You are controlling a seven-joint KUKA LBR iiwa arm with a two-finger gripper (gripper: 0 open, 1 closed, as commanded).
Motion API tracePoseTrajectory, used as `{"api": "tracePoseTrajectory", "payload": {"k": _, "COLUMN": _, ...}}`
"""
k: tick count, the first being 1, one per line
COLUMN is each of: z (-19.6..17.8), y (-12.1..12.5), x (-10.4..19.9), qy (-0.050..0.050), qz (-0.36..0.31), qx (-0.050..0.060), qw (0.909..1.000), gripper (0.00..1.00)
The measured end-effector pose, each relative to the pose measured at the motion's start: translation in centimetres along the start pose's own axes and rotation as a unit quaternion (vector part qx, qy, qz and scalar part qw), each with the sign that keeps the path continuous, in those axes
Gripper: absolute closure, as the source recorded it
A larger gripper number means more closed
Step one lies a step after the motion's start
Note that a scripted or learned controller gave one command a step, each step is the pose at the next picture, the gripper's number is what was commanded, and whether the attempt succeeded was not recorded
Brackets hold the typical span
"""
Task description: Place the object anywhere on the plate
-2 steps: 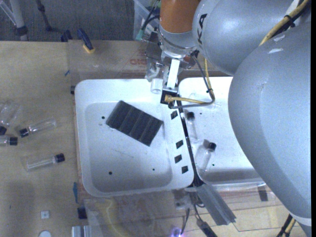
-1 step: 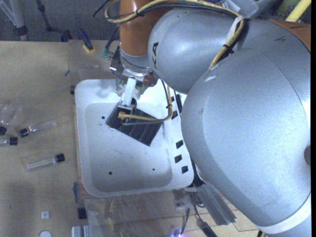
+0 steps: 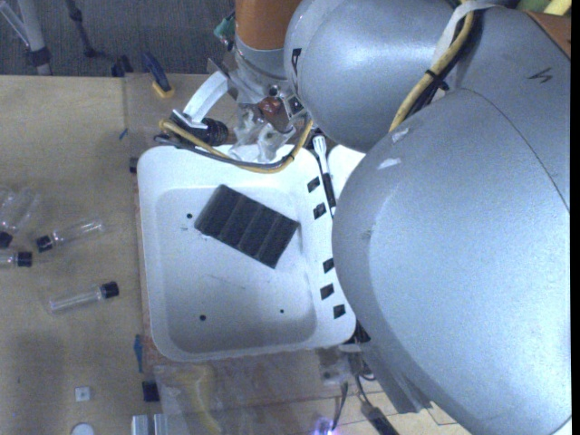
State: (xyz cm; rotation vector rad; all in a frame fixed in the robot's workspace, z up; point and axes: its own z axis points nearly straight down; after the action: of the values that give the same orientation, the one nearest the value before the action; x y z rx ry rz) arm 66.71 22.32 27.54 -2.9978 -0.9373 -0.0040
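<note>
A dark ribbed rectangular plate (image 3: 247,226) lies tilted on the floor of the near white bin (image 3: 172,320), toward its upper half; the object to be placed cannot be made out. The gripper (image 3: 263,130) hangs over the bin's far rim, beyond the plate, under the orange band (image 3: 258,12); the grey arm (image 3: 453,243) covers the right side; small vials (image 3: 82,294) lie on the bench (image 3: 63,134) left of the bin.

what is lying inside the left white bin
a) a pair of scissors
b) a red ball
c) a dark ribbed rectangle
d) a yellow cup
c: a dark ribbed rectangle lies tilted on the floor of the bin, toward its far side.
</note>
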Motion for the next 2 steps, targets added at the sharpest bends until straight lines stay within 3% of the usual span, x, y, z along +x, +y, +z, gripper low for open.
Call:
{"api": "tracePoseTrajectory", "payload": {"k": 1, "z": -9.5, "y": -0.5, "x": -0.7, "qy": 0.000, "qz": 0.202, "qx": -0.001, "qw": 0.9794, "gripper": 1.00}}
{"api": "tracePoseTrajectory", "payload": {"k": 2, "z": -15.9, "y": -0.7, "x": -1.0, "qy": 0.000, "qz": 0.202, "qx": -0.001, "qw": 0.9793, "gripper": 1.00}}
